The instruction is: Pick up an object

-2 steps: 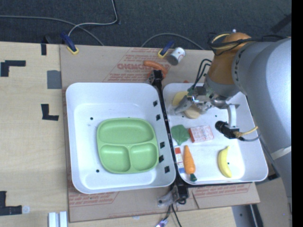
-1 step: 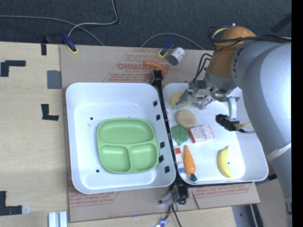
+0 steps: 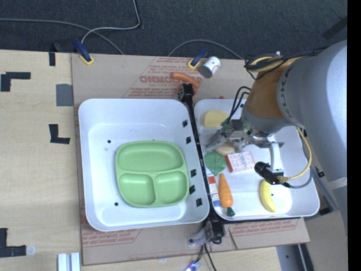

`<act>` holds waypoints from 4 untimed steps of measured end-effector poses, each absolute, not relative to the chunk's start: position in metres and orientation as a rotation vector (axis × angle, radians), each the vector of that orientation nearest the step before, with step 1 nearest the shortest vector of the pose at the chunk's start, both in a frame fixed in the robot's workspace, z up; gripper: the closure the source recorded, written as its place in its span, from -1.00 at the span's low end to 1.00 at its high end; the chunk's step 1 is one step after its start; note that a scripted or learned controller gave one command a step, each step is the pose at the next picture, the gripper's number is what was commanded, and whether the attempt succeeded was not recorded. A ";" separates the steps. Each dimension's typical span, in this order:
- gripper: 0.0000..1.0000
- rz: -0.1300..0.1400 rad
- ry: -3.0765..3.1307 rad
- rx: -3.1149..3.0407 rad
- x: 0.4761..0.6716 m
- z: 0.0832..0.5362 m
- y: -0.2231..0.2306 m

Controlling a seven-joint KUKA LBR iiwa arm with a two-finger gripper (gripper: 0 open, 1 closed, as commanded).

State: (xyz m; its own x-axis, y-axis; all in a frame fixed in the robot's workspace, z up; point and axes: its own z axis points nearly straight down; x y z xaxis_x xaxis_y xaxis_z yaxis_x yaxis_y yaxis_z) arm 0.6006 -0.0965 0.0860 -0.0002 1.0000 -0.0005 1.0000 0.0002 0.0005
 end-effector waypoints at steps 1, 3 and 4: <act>-1.00 0.002 2.222 2.217 0.643 0.086 -0.103; -1.00 0.003 2.221 2.218 0.609 0.086 -0.095; -1.00 0.002 2.222 2.217 0.655 0.086 -0.102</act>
State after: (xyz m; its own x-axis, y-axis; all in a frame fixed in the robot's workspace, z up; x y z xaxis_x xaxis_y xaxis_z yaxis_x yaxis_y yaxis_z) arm 0.6554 -0.1025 0.0856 -0.0024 1.0000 -0.0010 1.0000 0.0024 0.0030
